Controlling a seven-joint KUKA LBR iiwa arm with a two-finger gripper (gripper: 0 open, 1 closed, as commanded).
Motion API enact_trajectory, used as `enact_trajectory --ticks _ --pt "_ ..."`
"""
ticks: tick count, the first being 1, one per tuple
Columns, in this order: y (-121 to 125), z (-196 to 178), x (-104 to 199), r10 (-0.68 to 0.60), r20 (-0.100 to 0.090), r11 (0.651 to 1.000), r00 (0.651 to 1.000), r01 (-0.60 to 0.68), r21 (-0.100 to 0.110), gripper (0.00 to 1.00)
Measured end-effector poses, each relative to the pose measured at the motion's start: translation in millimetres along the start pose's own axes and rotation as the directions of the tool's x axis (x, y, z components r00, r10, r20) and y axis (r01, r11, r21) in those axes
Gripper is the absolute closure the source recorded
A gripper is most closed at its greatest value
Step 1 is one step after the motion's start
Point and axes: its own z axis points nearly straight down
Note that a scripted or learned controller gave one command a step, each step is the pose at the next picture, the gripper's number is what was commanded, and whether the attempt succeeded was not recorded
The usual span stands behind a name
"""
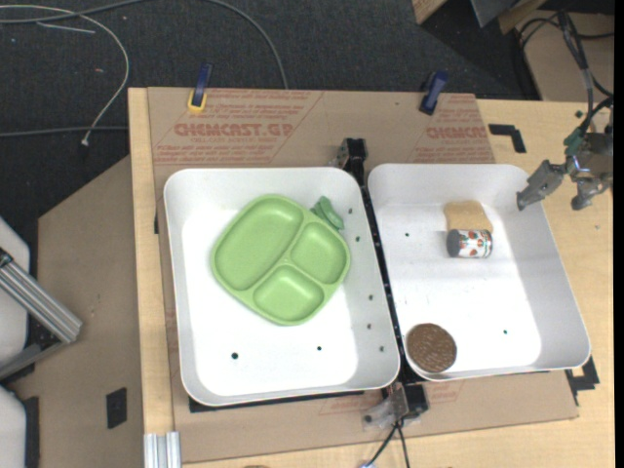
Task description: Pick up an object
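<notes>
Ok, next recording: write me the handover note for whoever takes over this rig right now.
End effector: open, holding nothing, over the right white bin's upper right corner.
Right bin: tan rectangular block touching a small grey can on its side; round brown disc at the near left corner.
Left white bin: green three-compartment plastic plate, small green piece at its upper right edge.
Done: nothing picked.
Left: choose, grasp, lift.

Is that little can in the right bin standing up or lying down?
Lying down: the can shows its long printed side, resting against the tan block.
</notes>
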Motion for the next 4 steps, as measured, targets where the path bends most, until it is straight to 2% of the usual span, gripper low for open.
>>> enact_trajectory --ticks 1,4 --pt "2.2 -6.8 0.8 -0.004 0.003 1.0 1.0 0.004 -0.012 0.0" --pt "0.1 140.5 6.4 -0.003 0.001 1.0 1.0 0.003 -0.007 0.0"
